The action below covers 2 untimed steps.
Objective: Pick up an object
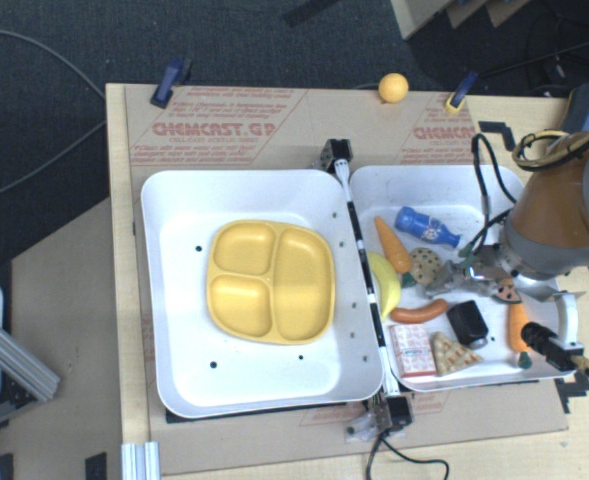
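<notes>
The right bin (414, 175) holds several small items. A blue bottle (426, 225) lies at the back, with an orange carrot (393, 244) and a yellow banana-like piece (384, 280) along the left wall. Nearer the front are a red sausage (417, 313), a black block (467, 323), a red-and-white packet (412, 351) and a tan wedge (454, 353). My gripper (452, 276) reaches in from the right and sits low in the bin's middle. It is right beside a speckled brown disc (424, 264) and just above the sausage and the black block. Nothing visibly hangs from it.
The left bin (174, 268) carries a yellow divided plate (271, 280). A small orange piece (517, 326) lies by the right bin's right wall, under the arm. A yellow ball (393, 87) and two blue clamps (170, 81) (461, 90) sit at the bench's back edge.
</notes>
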Tool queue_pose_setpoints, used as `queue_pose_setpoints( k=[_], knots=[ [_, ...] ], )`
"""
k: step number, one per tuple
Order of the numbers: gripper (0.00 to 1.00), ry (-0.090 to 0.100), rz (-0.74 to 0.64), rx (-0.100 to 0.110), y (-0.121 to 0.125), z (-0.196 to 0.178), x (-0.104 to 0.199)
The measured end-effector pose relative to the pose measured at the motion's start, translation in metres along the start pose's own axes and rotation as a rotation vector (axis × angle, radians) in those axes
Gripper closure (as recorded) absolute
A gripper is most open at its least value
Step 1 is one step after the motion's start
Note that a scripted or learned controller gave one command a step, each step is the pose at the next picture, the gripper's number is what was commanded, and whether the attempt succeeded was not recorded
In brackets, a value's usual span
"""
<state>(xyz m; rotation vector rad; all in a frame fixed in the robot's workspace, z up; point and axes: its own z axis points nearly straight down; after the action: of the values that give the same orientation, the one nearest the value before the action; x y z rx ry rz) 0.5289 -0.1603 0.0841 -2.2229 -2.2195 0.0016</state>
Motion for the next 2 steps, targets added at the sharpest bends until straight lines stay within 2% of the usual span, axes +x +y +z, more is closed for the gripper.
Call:
queue_pose_setpoints(
  k=[1,2],
  knots=[
    [0.0,0.001,-0.001,0.0,-0.049,0.0,0.01],
    [0.0,0.005,-0.004,-0.001,0.01,-0.001,-0.057]
  ],
)
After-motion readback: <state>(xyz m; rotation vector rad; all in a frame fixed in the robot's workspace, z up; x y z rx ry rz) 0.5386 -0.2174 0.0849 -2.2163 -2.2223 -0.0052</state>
